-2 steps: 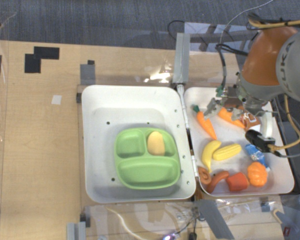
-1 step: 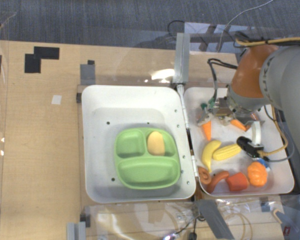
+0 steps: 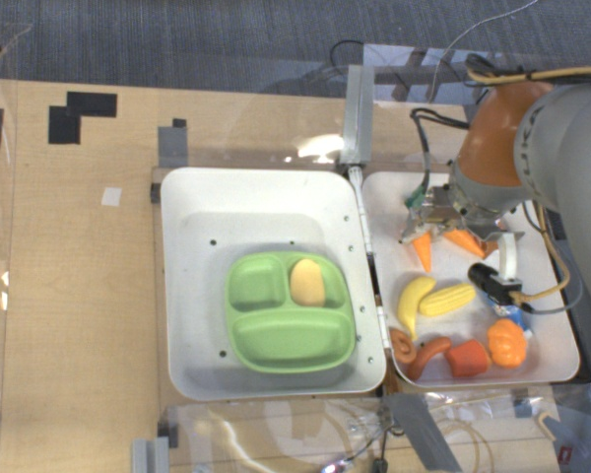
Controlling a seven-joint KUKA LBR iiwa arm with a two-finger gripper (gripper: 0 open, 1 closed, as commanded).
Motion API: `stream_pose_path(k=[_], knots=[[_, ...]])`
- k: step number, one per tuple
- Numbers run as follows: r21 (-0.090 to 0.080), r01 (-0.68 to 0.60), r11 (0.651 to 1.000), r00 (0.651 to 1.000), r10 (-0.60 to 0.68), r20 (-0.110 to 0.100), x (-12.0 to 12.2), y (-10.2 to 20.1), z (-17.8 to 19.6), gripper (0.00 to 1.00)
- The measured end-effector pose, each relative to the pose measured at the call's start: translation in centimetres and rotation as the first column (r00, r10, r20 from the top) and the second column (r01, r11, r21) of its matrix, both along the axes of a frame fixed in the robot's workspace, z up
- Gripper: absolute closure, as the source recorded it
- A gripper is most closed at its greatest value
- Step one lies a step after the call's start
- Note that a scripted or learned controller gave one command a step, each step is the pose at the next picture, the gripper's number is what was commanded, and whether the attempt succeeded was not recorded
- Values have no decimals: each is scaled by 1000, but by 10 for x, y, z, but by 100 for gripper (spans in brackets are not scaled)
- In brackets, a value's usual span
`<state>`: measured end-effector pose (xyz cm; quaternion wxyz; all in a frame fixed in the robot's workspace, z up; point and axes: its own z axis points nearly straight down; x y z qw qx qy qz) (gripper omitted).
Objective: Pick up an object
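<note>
- While the hand (image 3: 441, 227) hangs over the far end of the right bin (image 3: 569, 363), the wrist hides its state. Cannot tell whether it is open or closed, and nothing is seen gripped.
- Likeliest target is the carrot (image 3: 423, 252), just on the near side of the hand, tip pointing toward the near edge. A second orange piece (image 3: 464, 240) lies just beside it, partly under the wrist.
- Risk one: the two orange pieces lie close together. A descent between them could catch neither, or shove one against the other.
- Risk two: the carrot is slim and tapered. Judged likely to roll or squirt out if pinched near the tip.
- Risk three: the banana (image 3: 412, 302) and corn (image 3: 446, 299) touch each other near the carrot's tip. A pushed carrot could slide into them and become harder to reach.
- The near edge is crowded with a red block (image 3: 467, 359), an orange gourd (image 3: 507, 343) and a reddish curved piece (image 3: 419, 351). A miss that sweeps forward would stir these.
- In the left bin (image 3: 177, 264), a green tray (image 3: 276, 348) holds a yellow lump (image 3: 308, 282) in its far right compartment. Well apart from the hand, so not at risk.
</note>
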<state>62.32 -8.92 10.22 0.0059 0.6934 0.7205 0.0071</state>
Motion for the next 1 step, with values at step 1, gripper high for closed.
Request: stream_pose_path(k=[1], knots=[[-1,39,999,999,-39,-12,13,62,96,100]])
